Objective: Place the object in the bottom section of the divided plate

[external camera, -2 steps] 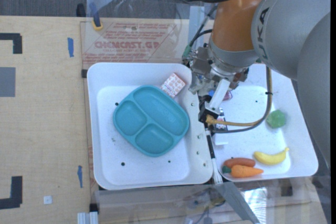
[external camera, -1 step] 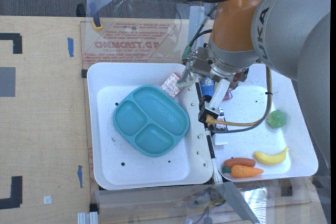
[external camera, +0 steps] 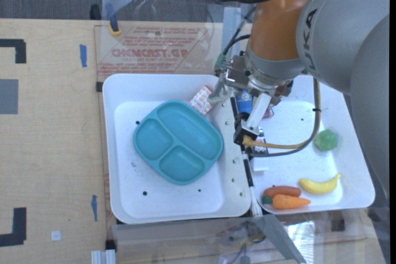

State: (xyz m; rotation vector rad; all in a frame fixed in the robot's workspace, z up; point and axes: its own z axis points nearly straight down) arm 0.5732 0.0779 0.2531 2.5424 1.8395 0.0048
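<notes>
The bench [external camera: 49, 133] is a light wooden surface with black and blue tape marks along its left portion. A clear plastic sheet [external camera: 158, 49] with red lettering lies flat behind the bins.

The left bin [external camera: 124, 195] is a shallow white tray. The divided plate [external camera: 178, 141], teal and three-sectioned, lies flat in this bin, turned at an angle to the bin walls. Its sections hold nothing that I can see. The section nearest the bottom of the camera view is the one at [external camera: 180, 164].

A small wrapped packet [external camera: 201, 99], pink and white, sits just beside the plate's upper right rim, near the back wall of the left bin. It is near my gripper, but contact cannot be confirmed.

My gripper [external camera: 238, 99] hangs over the divider between the two bins, below the orange band [external camera: 278, 15] of my arm. A blue object [external camera: 243, 102] shows within the gripper assembly; whether it is held cannot be determined. I cannot tell how my gripper stands, whether wide or narrow.

The right bin [external camera: 356, 191] holds a green round object [external camera: 325, 140] near its right wall, a yellow banana [external camera: 319, 184] below it, and an orange carrot [external camera: 289, 201] touching a red elongated item [external camera: 281, 191] at the front wall.
</notes>
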